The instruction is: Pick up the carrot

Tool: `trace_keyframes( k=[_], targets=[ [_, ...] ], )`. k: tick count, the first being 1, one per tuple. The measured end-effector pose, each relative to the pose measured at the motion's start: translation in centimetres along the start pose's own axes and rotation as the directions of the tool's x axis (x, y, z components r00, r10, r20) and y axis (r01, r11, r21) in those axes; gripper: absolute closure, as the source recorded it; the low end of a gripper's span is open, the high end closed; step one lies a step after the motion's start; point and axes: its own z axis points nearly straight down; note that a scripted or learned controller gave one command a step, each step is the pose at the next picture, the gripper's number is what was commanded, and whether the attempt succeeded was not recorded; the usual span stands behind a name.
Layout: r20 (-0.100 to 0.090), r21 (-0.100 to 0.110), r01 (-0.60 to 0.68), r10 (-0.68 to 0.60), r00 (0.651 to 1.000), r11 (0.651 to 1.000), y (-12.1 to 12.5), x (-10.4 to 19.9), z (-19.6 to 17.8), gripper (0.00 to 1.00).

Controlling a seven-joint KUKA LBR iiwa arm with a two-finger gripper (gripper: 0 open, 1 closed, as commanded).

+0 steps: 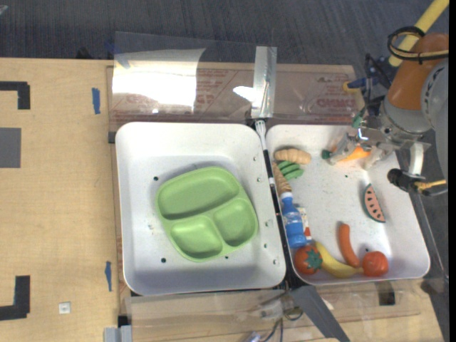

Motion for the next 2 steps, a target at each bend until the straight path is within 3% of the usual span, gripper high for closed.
trace_keyframes(
  k=[1,2],
  targets=[
    [0.001,0.012,0.003,-0.003,1.0,1.0,-0.27,0.04,-0.68,1.0],
    [0.003,0.002,0.003,-0.003,1.0,1.0,-0.07,0.02,-0.92,0.0]
  ],
)
